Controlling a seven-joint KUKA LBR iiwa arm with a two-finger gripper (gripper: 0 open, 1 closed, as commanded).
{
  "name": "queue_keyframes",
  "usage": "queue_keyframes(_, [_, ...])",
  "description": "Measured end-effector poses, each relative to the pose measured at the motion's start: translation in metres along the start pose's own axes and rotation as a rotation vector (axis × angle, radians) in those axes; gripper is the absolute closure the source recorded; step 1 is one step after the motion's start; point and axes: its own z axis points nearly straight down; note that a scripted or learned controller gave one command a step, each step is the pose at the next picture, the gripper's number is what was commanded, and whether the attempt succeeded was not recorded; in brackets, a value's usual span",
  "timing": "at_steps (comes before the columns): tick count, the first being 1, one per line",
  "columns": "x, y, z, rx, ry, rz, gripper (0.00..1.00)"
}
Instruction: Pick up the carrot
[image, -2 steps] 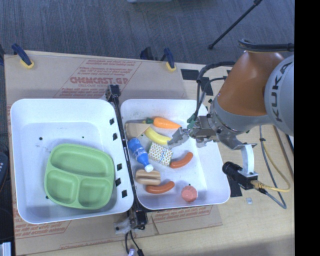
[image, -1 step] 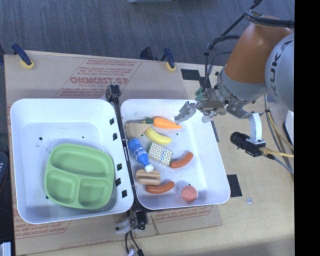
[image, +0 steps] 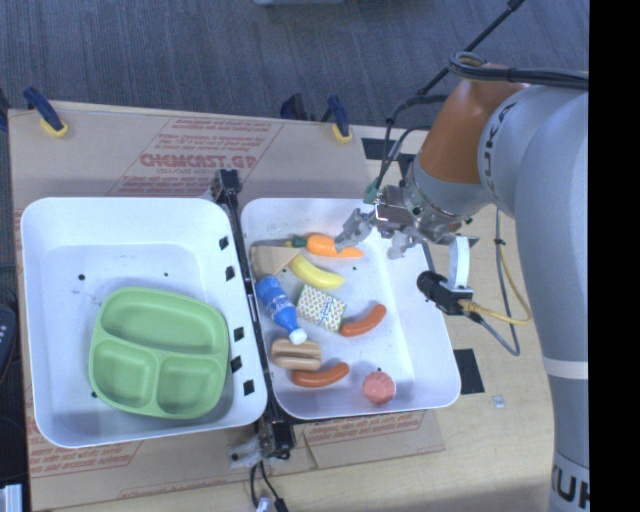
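**Reaching over the carrot at the far end of the right bin**

From the camera above the bench, my gripper (image: 368, 237) hangs over the far part of the right bin (image: 430, 345), and the carrot (image: 332, 246) lies just beside its tip, toward the middle of the bench. The carrot rests on the bin floor, orange body lengthwise across the bin, with a small green end pointing to the divider. One of my fingers (image: 352, 229) reaches down close to the carrot's thick end; whether the pair is spread or pressed together I cannot tell at this slant, and nothing shows pinched between them.

I judge I am placed here because the carrot is the topmost item in the pile, with free floor behind it. The banana (image: 315, 271) lies just below it, near enough to be nudged if I close carelessly. Further down sit a blue bottle (image: 278, 306), a checkered block (image: 321, 307), two sausages, a hot dog (image: 296, 353) and a pinkish round piece (image: 378, 387). The left bin (image: 55, 235) holds a green divided plate (image: 155, 352), well apart from my work.
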Motion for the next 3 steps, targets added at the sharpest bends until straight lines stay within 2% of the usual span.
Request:
queue_keyframes(1, [-0.014, 0.031, 0.065, -0.001, 0.000, 0.070, 0.00])
queue_keyframes(2, [0.007, 0.029, 0.107, 0.000, 0.000, 0.025, 0.00])
queue_keyframes(3, [-0.004, 0.054, 0.106, -0.001, 0.001, 0.035, 0.00])
